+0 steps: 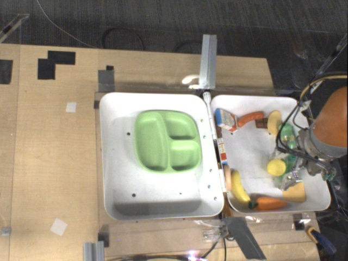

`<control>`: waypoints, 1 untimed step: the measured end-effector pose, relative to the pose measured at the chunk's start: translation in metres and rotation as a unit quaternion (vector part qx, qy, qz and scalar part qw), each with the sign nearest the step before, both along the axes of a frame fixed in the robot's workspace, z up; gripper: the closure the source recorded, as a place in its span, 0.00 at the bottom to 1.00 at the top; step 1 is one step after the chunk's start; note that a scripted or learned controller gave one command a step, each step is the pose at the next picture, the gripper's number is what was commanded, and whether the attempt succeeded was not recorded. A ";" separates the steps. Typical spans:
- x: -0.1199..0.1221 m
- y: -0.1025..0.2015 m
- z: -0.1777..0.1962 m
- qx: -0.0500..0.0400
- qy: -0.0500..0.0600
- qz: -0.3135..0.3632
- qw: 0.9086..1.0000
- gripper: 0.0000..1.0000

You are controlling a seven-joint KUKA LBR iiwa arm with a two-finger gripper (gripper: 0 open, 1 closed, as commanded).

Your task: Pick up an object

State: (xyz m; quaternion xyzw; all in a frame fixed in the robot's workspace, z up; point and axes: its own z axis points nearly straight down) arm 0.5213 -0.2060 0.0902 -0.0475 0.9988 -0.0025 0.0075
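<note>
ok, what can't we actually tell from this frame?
- Two-finger gripper, camera view: too small and tangled in cables to read as open or shut, or as holding anything.
- Grey arm with orange band: cut off by the frame's right edge.
- Yellow wedge-shaped item in the right white bin: partly covered by the gripper; identity unclear.
- Green item: cables cross it.

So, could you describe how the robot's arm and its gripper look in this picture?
The arm has a rounded orange band over a grey wrist section. Black cables loop along its side, with a bit of green among them. The gripper below is small, metallic and silver-grey, and partly blurred, so finer markings cannot be read.
</note>
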 end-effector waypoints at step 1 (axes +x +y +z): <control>-0.024 0.032 0.001 -0.001 -0.002 0.012 1.000 0.00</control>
